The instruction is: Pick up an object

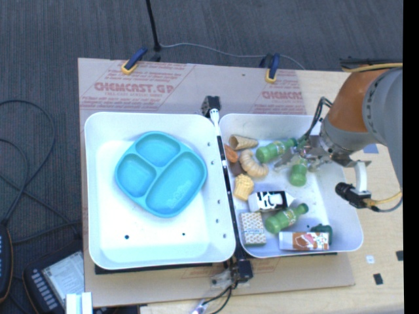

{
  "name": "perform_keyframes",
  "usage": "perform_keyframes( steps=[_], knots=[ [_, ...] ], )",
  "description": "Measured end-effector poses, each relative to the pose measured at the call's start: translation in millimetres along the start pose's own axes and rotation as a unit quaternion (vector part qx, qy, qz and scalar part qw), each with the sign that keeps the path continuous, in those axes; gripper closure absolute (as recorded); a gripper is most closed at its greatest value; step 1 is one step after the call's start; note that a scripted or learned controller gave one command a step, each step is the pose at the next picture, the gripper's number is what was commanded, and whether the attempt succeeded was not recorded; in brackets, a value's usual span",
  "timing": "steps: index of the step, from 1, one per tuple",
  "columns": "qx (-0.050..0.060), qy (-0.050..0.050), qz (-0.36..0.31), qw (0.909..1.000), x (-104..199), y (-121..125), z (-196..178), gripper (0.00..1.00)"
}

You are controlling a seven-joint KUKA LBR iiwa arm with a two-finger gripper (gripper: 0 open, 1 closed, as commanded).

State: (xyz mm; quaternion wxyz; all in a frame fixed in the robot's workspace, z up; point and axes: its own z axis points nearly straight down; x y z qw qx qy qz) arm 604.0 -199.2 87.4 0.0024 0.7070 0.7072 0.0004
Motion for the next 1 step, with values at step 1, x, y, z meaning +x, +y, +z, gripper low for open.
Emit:
perform_keyframes(
  steps=[1],
  knots=[
    [-0.002, -0.001, 0.0, 1.0, -0.8, 1.2, -11.3, 1.0]
  ],
)
